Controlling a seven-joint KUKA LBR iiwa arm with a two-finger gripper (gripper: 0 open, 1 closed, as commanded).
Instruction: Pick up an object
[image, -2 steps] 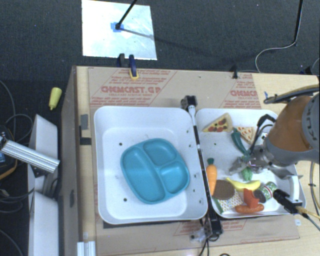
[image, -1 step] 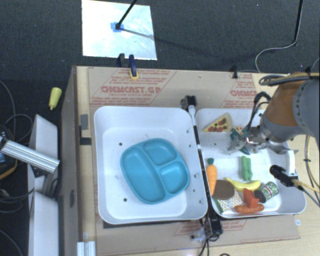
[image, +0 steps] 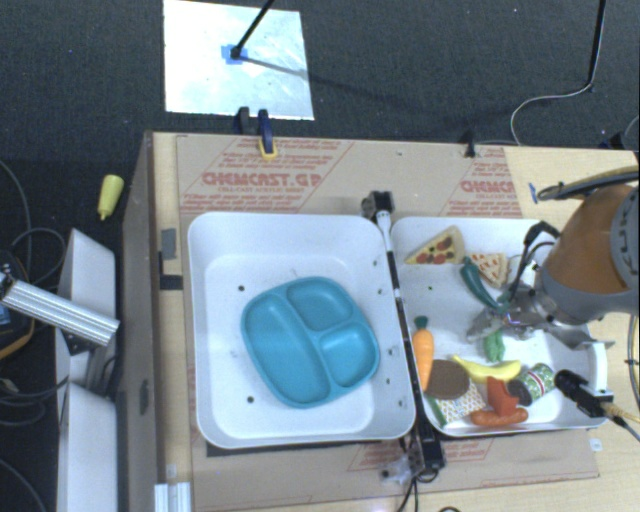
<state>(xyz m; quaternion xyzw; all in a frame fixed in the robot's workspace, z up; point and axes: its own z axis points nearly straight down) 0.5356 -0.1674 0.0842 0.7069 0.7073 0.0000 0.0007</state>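
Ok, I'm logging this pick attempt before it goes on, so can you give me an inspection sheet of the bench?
Surface: bench bearing two white bins.
Job's things: right bin holds pizza slice, carrot, banana and other toy food.
Clutter: blue divided plate in left bin.
Grippers: gripper low in the right bin, over the toys; grasp unclear.
Cables: cable on the floor, top right.
Surroundings: yellow object on dark floor, left.
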